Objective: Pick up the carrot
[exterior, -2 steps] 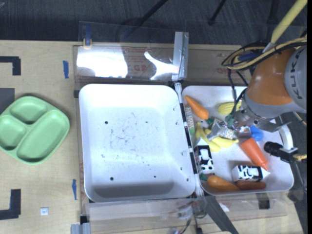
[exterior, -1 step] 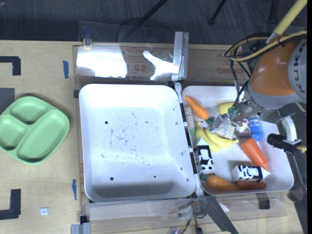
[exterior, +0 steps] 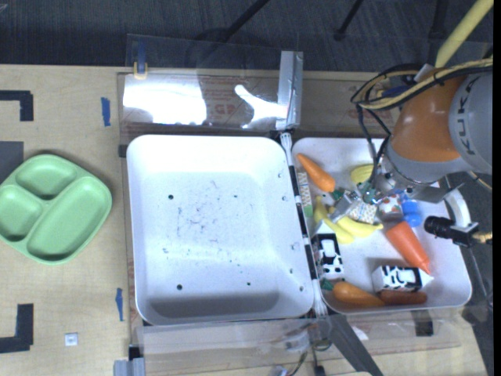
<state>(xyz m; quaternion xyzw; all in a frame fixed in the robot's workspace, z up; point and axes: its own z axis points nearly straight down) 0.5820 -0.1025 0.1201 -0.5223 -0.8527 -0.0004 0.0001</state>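
The grey arm with its orange band reaches into the right-hand shallow white bin [exterior: 462, 288] from the far right corner. Its two-finger gripper [exterior: 374, 200] hangs low over a clutter of small toys near the bin's middle, and the wrist hides it, so I cannot tell whether it is set wide or narrow; nothing can be seen held in it. The likeliest carrot is the tapered orange plastic cone [exterior: 408, 244], lying flat on the bin floor toward the right wall, just beside the gripper on its near-right side, its thick end toward the middle and its tip toward the near right corner. Two other orange pieces could be mistaken for it: a slim orange toy vegetable [exterior: 316, 172] by the left wall near the far corner, and a rounded orange-brown piece [exterior: 356, 292] along the near wall. The cone looks like a light, stiff, smooth hollow toy, so weight should be no trouble, but the taper and glossy skin may let it squirt out of a pinch. The best hold is probably across the thicker half, square to its long axis, clear of the black-and-white block [exterior: 399, 276] just beside its tip.
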